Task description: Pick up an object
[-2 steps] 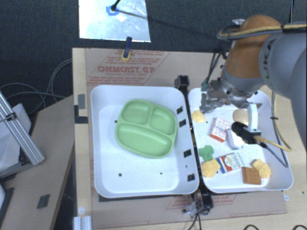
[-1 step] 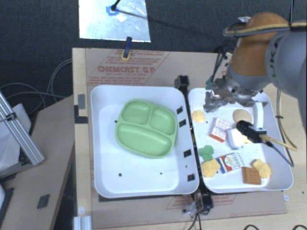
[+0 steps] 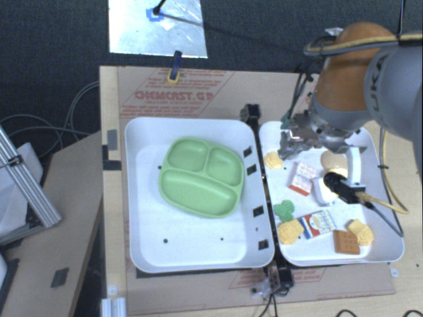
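While hovering over right bin far-left corner, gripper jaw state impossible to tell. Nearest target: yellow toy by left wall. Descend straight, centre, avoid wall.

light: even, bright | glare: foil sheet | focus: slightly soft

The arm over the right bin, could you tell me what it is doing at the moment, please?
The arm reaches in over the right bin, its tool low near the bin's back left corner, beside a yellow piece. Small toy foods lie scattered there, including a red-and-white packet. The left bin holds a green tray. Nothing looks picked up yet.
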You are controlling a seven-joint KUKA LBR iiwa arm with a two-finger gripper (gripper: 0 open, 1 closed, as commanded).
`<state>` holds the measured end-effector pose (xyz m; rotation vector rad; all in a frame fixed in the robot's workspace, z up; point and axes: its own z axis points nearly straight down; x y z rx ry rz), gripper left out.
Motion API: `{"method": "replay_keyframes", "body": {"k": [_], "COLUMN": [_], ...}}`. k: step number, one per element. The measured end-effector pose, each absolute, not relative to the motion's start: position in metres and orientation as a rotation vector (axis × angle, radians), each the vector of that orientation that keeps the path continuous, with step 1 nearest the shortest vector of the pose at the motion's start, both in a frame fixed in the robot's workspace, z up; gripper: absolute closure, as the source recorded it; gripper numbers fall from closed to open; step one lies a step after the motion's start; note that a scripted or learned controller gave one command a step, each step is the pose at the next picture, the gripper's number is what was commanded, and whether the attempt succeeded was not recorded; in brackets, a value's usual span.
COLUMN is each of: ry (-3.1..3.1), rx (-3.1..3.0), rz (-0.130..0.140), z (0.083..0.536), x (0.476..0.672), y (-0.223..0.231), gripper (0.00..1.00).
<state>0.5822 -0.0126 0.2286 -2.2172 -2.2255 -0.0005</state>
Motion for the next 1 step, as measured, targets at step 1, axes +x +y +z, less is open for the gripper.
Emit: {"method": "replay_keyframes", "body": {"k": [1], "ry": [-2.227], "rx": [-2.216], "rz": [-0.001], "z": [0.2187], "x": [0.5901], "y": [-0.003], "gripper": [1.0]}}
